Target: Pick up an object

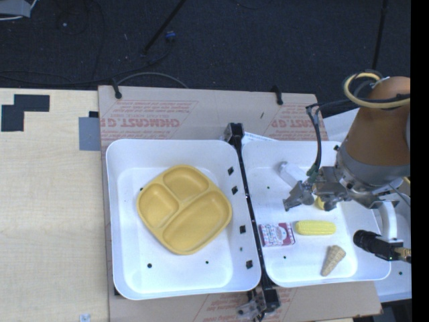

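Left bin: a shallow white tub with rounded corners, sitting on the desk, its right wall lying against the black divider.
Yellow plate: a smooth plastic tray with three compartments, lying tilted in the middle of the left bin, with open white floor showing all around it.
Right bin: the same glossy white shape, lying just beside the left one; its far left corner is offering free floor.
Arm: the orange-brown band and grey wrist are leaning in from the right, covering the bin's right edge.
End effector: dark metal fingers are pointing left above the bin floor, over its middle; they are standing slightly apart with nothing between them.
Corn cob: a yellow, bumpy toy ear lying lengthwise, just below the end effector and apart from it.
Red packet: a small flat red and white pack lying just left of the corn cob, near the divider.
Cone: a tan ridged cone lying near the front wall, its point aimed at the bottom edge.
Cardboard: a brown printed sheet lying under both bins.
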